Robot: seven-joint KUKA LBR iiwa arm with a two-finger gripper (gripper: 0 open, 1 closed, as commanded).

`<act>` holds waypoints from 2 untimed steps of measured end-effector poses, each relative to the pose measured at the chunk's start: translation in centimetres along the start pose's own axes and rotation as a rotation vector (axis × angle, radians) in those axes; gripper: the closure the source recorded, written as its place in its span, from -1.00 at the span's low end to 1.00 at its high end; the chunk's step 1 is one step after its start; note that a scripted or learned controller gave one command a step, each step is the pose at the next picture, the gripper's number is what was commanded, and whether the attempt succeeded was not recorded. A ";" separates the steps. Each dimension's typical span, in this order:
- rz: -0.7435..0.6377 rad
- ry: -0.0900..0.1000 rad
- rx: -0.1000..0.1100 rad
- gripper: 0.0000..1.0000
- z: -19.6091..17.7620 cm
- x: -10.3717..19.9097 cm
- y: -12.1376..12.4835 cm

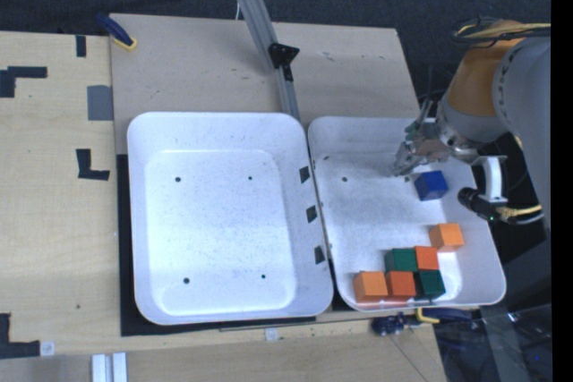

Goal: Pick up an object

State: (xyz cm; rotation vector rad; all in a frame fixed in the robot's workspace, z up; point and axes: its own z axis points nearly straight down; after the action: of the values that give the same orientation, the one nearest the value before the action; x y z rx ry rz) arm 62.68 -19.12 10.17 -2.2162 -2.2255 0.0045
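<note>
My gripper (pixel 409 160) hangs over the upper part of the right bin (pixel 358 210), just up and left of a blue block (pixel 431 184). The block lies on the bin floor, apart from the fingertips as far as I can see. At the bin's lower right lie several blocks: an orange one (pixel 446 235) alone, then a cluster with a green block (pixel 401 259), an orange block (pixel 370 284), another orange one (pixel 426 258) and a dark green one (pixel 431 283).
The left bin (pixel 219 215) sits beside the right one. A grey metal pole (pixel 255 13) slants across the bench toward the bins' shared top corner. The arm's orange band (pixel 474 80) and grey body fill the right side.
</note>
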 end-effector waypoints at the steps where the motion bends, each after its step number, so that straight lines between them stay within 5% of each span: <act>1: 0.002 0.001 -0.007 1.00 -4.7 0.8 0.6; 2: 0.002 0.000 -0.007 1.00 -10.0 0.8 0.7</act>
State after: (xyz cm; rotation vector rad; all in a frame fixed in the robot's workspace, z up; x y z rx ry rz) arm 63.38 -18.27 20.21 -2.2216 -2.2270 -0.0037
